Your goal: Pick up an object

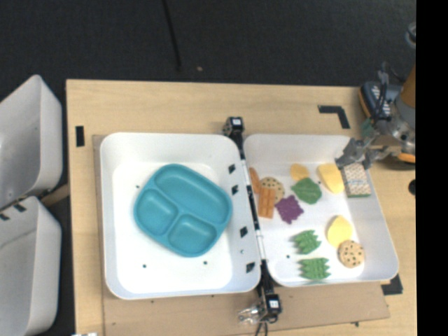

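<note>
Grey arm's hand [355, 161] over right bin's [381, 219] far-right rim, touching checkered pc [357, 180]; finger state: can't tell. Blue tray [182, 209] in left bin [112, 215] on wood surface [168, 103].

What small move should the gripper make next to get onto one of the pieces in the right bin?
Probably a short shift toward the bin's middle and down. The gripper sits at the right bin's far right edge, beside the yellow piece, and nothing visible sits between its fingers. That piece is its nearest target, with the green piece just beyond.
</note>
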`<state>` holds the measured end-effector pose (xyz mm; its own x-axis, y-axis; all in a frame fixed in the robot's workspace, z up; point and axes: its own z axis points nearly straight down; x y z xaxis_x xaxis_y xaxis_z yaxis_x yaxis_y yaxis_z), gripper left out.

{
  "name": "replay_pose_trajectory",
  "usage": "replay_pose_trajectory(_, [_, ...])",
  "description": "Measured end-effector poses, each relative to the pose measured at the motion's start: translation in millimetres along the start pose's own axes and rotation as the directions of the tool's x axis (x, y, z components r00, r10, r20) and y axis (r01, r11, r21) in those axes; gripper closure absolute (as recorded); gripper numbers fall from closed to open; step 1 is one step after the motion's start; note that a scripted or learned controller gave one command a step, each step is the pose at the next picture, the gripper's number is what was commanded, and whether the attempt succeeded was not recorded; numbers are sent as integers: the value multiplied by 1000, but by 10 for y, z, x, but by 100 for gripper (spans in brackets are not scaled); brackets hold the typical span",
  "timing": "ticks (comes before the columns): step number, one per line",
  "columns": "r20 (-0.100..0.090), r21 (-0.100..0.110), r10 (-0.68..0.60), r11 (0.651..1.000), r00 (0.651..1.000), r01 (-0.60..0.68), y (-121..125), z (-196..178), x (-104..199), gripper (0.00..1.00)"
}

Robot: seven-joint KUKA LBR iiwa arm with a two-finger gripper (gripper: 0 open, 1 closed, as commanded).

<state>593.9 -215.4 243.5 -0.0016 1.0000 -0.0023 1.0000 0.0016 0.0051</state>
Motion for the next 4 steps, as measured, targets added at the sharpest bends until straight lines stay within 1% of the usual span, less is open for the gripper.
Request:
replay_pose_trajectory(1, [-3,5,-5,1000,1000,5,-54,34,614,100])
replay_pose_trajectory(2, [-3,6,-4,1000,1000,4,-111,132,1137,100])
replay_pose_trajectory(3, [-4,3,-6,1000,1000,6,-105,-3,1685,100])
replay_pose_trajectory(4, [-4,4,-6,1000,1000,6,-21,-20,2254,100])
